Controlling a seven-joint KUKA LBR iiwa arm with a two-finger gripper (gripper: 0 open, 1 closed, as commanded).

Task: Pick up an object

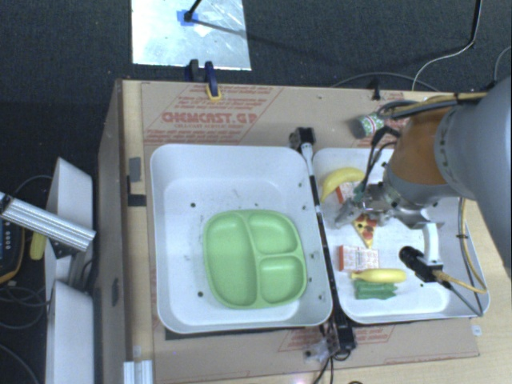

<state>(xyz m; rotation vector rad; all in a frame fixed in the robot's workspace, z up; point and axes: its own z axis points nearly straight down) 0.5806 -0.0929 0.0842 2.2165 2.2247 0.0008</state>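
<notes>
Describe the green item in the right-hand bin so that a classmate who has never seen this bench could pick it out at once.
Find the right bin, the one the arm reaches into. Along its near edge lies a banana, and the green item sits directly beneath it, touching. It is the only green thing in that bin.
</notes>
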